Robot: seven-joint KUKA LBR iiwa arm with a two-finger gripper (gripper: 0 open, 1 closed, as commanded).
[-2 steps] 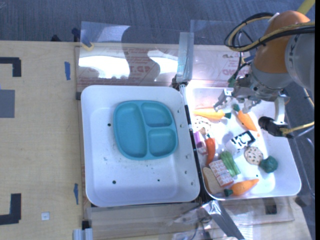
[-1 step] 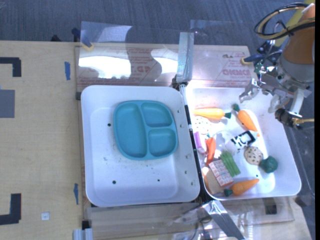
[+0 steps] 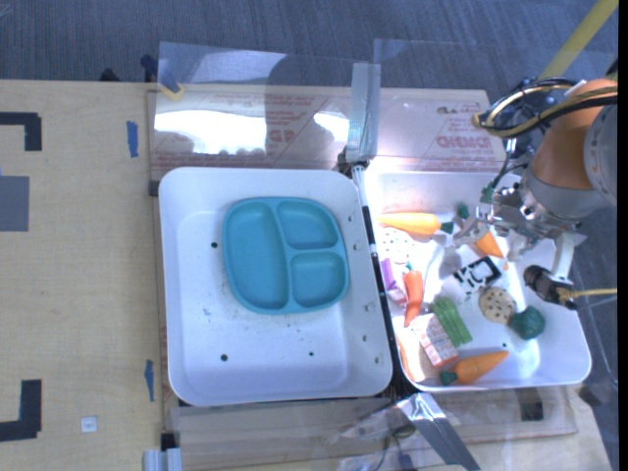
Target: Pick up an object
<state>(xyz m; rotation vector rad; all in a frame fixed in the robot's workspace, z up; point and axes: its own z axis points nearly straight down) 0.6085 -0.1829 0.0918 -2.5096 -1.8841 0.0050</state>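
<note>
Camera view: we see our gripper (image 3: 478, 246) low in the right bin (image 3: 569, 361) among toy carrots (image 3: 478, 366); its grip we cannot tell.

There are two white bins (image 3: 186, 361). One blue plate (image 3: 286, 254) sits in the left one. The right bin has three orange carrots (image 3: 480, 366) and one cookie (image 3: 497, 304).

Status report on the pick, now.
Gripper low in right bin, grasp unclear. Carrot, cookie loose among clutter. Blue plate in left bin.
</note>
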